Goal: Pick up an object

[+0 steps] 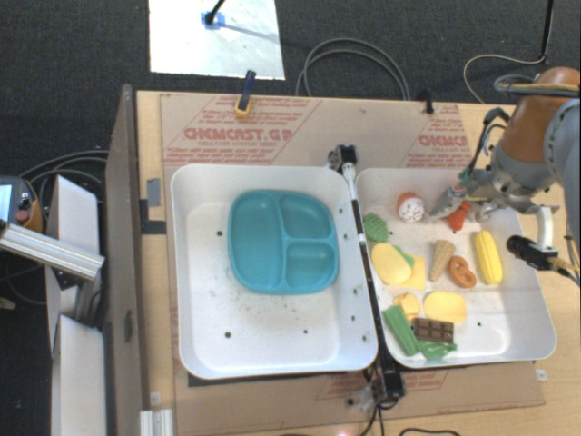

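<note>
The arm [536, 134] comes in from the right and bends down over the far side of the right bin [536, 334]. Its gripper [461, 209] sits low there, and between the grey fingers I can see a small red-orange piece [458, 216], so it looks clamped on that piece (though it is small and partly hidden, and I cannot make out what toy it is). The piece seems to run up and down between the fingertips, tipped slightly, but its long axis is hard to judge.

The rest of the toy food lies loose in the same bin. A yellow corn cob [488, 256] lies just right of the gripper, its long axis running from the far side toward the near side. A brown pretzel [460, 272] is beside it, and a tan cone [441, 259] points its narrow end toward the near edge. A white and red ball [410, 208] rests left of the gripper. Nearer me are a chocolate bar [433, 331] and green bits.

The left bin [209, 334] holds a teal divided plate [282, 242], lying flat.
</note>
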Robot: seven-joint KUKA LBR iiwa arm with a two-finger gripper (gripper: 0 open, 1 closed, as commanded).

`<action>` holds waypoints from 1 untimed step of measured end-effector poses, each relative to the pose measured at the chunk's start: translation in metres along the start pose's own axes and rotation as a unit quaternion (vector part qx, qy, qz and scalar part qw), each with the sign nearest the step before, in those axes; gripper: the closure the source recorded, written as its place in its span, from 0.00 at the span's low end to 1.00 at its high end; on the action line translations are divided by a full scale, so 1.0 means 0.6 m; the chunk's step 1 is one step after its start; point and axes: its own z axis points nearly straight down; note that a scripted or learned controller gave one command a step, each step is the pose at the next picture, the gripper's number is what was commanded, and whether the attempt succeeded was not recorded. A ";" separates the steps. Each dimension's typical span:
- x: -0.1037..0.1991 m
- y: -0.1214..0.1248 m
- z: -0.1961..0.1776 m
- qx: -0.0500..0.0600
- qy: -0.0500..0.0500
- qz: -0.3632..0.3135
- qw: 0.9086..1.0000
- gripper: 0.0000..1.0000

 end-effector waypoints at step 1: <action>0.000 0.005 -0.030 -0.005 -0.002 -0.002 1.000 1.00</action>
